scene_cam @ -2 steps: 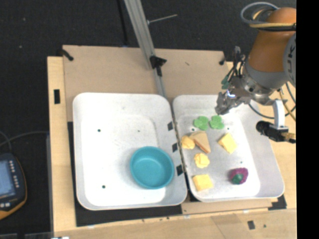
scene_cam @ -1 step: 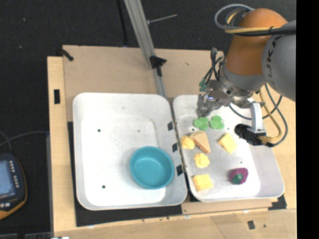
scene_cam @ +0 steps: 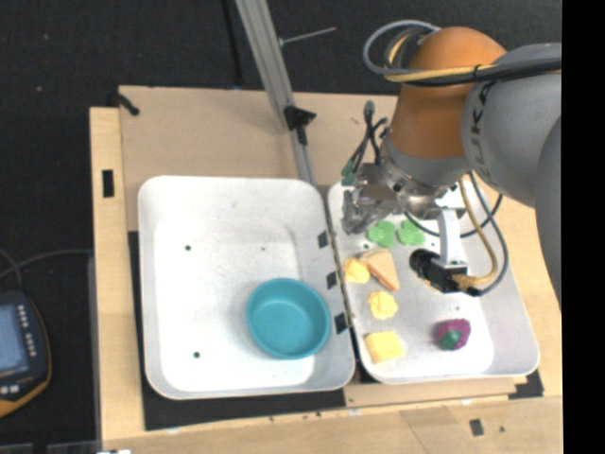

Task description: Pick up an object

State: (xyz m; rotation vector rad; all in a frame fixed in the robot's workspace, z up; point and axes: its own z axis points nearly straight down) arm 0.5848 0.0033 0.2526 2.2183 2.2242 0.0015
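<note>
Two white bins sit side by side on the bench, and we find our candidates in the right bin (scene_cam: 510,348). The gripper (scene_cam: 364,206) hangs low over that bin's far left corner, just beside the green pieces (scene_cam: 397,232), under the arm's orange band (scene_cam: 444,55). Whether it is spread or pressed together we cannot tell, since the wrist and cabling mask its tip, and nothing shows clamped in it.

We judge the step in hand to be the descent onto a chosen piece. To do it well, we would centre over one item, keep clear of the bin wall just to the left, and avoid straddling two neighbours, because the green pieces touch or nearly touch each other. The orange wedge (scene_cam: 383,270) lies just near of them, with small yellow lumps (scene_cam: 369,287) beside it.

Shapes vary: the yellow block (scene_cam: 384,346) at the near edge looks flat-sided and would suit a parallel pinch; the purple and green piece (scene_cam: 453,334) looks rounded and knobbly, likelier to roll. All seem to be matte toy plastic or foam. In the left bin (scene_cam: 189,216) rests a smooth teal bowl (scene_cam: 286,317), too wide except at its rim.
</note>
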